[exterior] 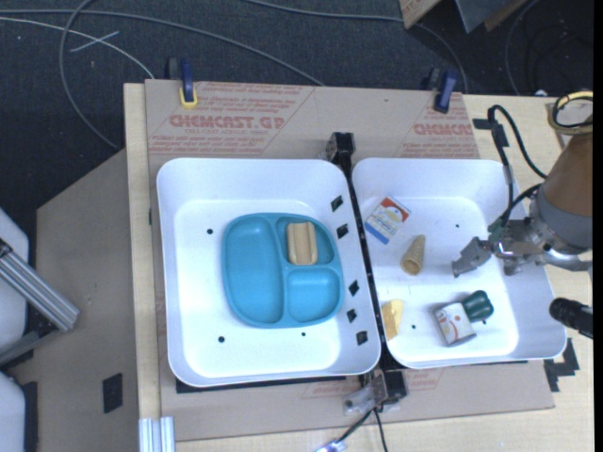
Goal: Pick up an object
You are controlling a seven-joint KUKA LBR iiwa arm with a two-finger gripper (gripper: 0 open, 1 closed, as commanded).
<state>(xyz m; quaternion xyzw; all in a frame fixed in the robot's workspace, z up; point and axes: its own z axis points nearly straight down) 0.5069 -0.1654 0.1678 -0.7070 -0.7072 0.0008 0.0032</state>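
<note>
The right bin (490, 182) holds a small white carton with red and blue print (386, 219), a tan cone-shaped piece (413, 253), a yellow piece (392, 317) by the front left wall, and a white and red can (453, 325) beside a dark green object (478, 304). My gripper (490, 258) hangs over the right part of this bin, above and just behind the can. Its fingers (465, 260) stand open with nothing between them. The tan cone lies a short way to its left.
In the left bin (179, 252) sits a blue divided plate (254, 271) with a tan block (301, 243) in its upper right compartment. A black divider (350, 234) separates the bins. Cables (504, 149) run along the right side.
</note>
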